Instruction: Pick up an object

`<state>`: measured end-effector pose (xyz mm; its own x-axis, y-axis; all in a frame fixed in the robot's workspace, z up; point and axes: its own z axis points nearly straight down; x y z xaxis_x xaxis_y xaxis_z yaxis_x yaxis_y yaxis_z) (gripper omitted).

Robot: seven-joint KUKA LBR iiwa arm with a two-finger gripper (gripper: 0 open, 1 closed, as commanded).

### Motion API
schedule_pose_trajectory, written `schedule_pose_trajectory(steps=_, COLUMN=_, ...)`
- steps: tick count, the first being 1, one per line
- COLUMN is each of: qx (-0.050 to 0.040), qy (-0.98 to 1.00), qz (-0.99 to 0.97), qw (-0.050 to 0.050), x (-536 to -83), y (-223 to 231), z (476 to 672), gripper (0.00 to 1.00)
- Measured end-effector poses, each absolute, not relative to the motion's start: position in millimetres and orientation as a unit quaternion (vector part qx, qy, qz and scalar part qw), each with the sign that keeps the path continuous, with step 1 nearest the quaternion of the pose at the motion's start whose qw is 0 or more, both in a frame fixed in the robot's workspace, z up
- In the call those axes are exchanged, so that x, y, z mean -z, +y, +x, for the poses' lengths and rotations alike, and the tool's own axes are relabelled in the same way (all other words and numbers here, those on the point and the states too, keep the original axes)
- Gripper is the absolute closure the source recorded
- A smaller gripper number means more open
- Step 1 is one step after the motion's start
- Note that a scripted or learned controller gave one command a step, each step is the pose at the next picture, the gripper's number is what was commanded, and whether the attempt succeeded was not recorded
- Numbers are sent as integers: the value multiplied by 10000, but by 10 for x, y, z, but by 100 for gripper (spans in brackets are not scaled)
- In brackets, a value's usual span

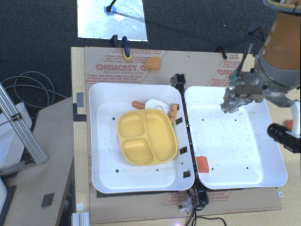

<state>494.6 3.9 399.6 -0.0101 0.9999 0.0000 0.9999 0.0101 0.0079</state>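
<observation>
Camera view: gripper (229,108) over right bin (263,173), finger state can't tell. Nearest pick is orange block (201,164) by the divider; descend centred, clear of the wall.

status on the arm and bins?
Tool over right bin, upper left part, nothing seen in it. Nearest item: orange block at that bin's lower left. Yellow divided tray in left bin. Path to block clear.
</observation>
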Motion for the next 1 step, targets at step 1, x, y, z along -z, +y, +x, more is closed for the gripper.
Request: schedule_pose_trajectory(steps=1, qx=-74, qy=7083, qz=7058, qw=74, x=-5440, y=-193, z=4865, gripper=100)
